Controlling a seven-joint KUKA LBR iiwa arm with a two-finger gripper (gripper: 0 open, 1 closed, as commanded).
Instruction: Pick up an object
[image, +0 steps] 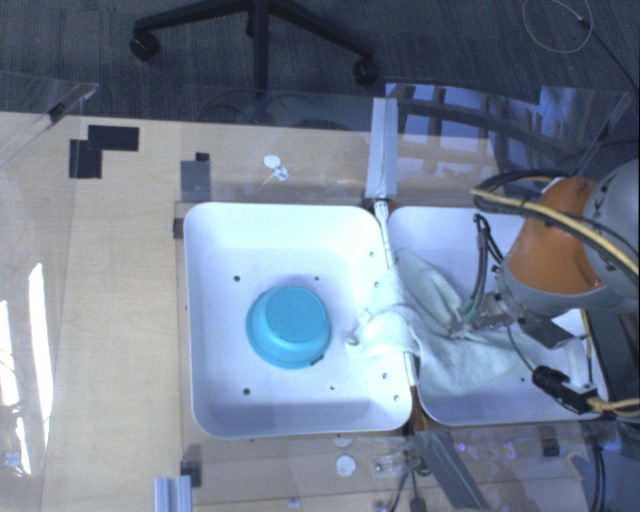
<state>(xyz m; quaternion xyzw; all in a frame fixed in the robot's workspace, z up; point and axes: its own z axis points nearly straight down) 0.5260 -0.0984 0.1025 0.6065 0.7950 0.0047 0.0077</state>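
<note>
Cloth (440, 335): white, limp, light; lies crumpled in right bin (440, 232), corner draped over divider into left bin (215, 300). Pinch raised fold mid-cloth. Gripper (468, 325) low on cloth; claw state unclear.

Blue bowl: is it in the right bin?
No, the blue bowl sits in the left bin; the right bin holds a white cloth.

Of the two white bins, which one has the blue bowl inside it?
The left bin. The blue bowl sits upside down near its middle. The right bin holds a white cloth instead, part of which hangs over the divider, and the gripper is down on that cloth.
</note>
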